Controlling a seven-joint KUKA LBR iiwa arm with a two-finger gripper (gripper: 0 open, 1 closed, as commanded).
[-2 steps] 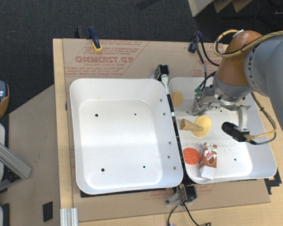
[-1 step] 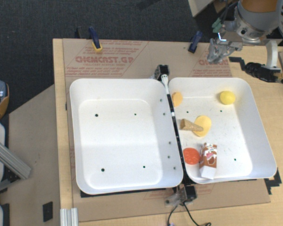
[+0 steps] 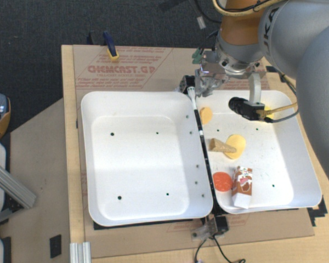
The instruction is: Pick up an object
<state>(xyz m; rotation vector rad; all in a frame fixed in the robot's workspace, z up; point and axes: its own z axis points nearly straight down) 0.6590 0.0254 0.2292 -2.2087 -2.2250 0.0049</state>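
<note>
— Well, where do we find the hand (image 3: 204, 86)?
— Over the 11 o'clock corner of the right bin (image 3: 279, 158). We cannot tell whether it is wide or narrow.
— And the things we could pick?
— All lie in that bin. A small orange disc (image 3: 206, 114) lies at the hand's 6 o'clock. Near the middle, a yellow disc (image 3: 238, 143) has a tan wedge (image 3: 220, 145) touching it at 9 o'clock. At the bin's 7 o'clock we see a red disc (image 3: 222, 181), with a brown-and-white packet (image 3: 242, 186) against it at 3 o'clock.
— And the left bin (image 3: 88, 108)?
— Beside it on the desk (image 3: 126, 64).
</note>
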